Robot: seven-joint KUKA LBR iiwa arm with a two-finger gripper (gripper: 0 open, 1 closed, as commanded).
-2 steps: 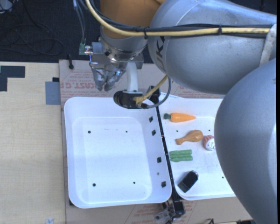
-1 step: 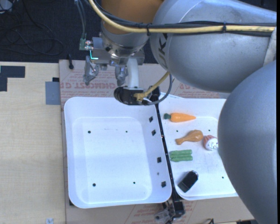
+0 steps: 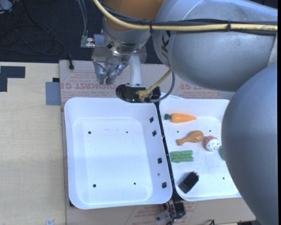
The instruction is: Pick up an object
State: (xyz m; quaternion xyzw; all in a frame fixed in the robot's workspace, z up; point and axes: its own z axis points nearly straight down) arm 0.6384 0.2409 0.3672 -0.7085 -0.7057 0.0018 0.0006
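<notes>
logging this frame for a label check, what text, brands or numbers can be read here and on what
Red print on the cardboard sheet under the white bins: mirrored or upside down, too blurred to read.
More red print on that cardboard at the bottom edge: too small to read.
A dark letter, partly hidden, on the grey arm: possibly a "K", not certain.
The toys in the right bin: no text legible.

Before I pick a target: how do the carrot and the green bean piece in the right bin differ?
The carrot is orange with a small green top and tapers to a point; the green bean piece is all green and blunt at both ends. The carrot lies near the bin's far edge, the bean piece nearer the middle, beyond the black block. Both lie flat, roughly crosswise, in the right bin, untouched.
</notes>
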